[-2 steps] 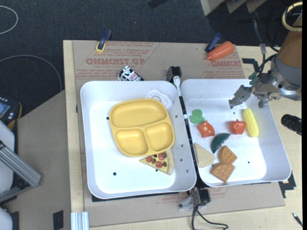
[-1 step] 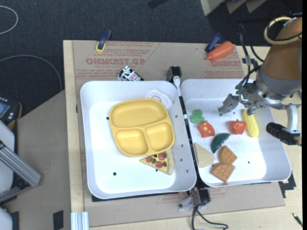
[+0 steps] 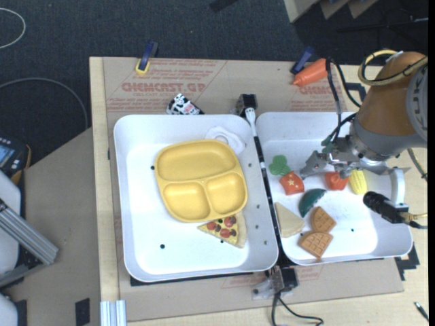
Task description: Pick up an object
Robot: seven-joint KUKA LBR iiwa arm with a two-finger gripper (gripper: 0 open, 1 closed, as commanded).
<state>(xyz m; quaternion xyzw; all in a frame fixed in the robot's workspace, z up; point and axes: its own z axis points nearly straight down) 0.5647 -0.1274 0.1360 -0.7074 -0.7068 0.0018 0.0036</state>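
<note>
Two bins: one yellow tray, one pizza slice, two waffles. The gripper sits over a small red block; its grip is unclear.

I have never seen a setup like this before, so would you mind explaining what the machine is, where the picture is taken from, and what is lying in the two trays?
This is a single camera fixed above a bench, looking down at a slant. The grey and orange machine on the right is a robot arm; its gripper hangs over the right bin, among small toy foods. There I see a green piece, a red piece with a star, a yellow corn cob, a dark green piece, a pale wedge and two waffles. The left bin holds a yellow divided plate and a pizza slice. I cannot tell whether anything is held.
</note>
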